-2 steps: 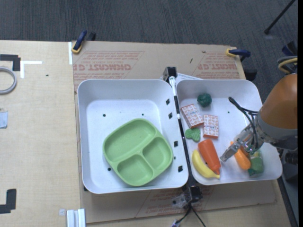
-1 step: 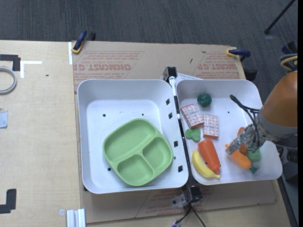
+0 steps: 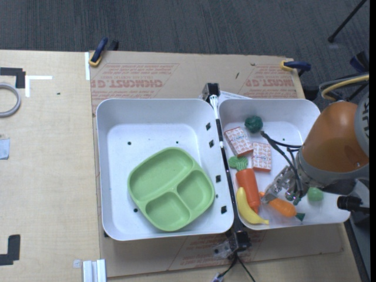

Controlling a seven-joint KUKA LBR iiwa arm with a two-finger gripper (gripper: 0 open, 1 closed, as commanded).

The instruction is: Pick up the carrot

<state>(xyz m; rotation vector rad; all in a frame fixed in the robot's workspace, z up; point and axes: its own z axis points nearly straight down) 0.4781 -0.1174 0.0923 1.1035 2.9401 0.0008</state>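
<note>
Carrot: large toy carrot (image 3: 248, 186) lies in the right bin (image 3: 294, 111), against that bin's left wall and toward its near end, green top at the far end.
Carrot axis: long axis runs roughly 11 o'clock to 5 o'clock in the frame, stem at 11, orange tip at 5, where it meets the yellow banana (image 3: 249, 210).
Gripper: end effector (image 3: 284, 188) hangs low in the same bin under the orange wrist band, just beside the carrot's lower half.
Bearing: carrot sits at about 9 o'clock from the gripper, near but apart; only a narrow strip of bin floor shows between them.
Finger state: metal parts blur together under the wrist, so whether the gripper is spread or closed cannot be told; nothing is seen held.
Rival item: a smaller orange piece (image 3: 283, 208), possibly a second carrot, lies at 6 o'clock of the gripper, nearly beneath it, axis near 9 to 3.
Neighbours: two red-printed cards (image 3: 250, 147) at 12 o'clock of the carrot; dark green round item (image 3: 254, 123) farther on; pale green ball (image 3: 315, 195) at 3 o'clock of the gripper.
Judgement: coming move probably needs a short shift toward 9 o'clock, with the closing line set across the carrot's long axis.
</note>
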